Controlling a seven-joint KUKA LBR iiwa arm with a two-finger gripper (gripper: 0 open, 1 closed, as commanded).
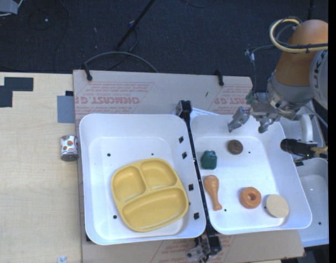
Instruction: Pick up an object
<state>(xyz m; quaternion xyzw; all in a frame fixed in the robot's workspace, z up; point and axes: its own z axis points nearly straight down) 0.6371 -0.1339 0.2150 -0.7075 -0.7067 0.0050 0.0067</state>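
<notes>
glazed orange donut (250,197) lies flat in right bin (299,201); gripper (249,123) hovers spread wide, holding nothing.

Yellow divided plate (150,194), green block (209,159), orange doughnut (250,197), brown disc (235,146), white bins (97,141).

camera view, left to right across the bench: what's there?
Small can → yellow divided tray in the left bin → green object → drumstick → brown round piece → donut → beige disc.
</notes>
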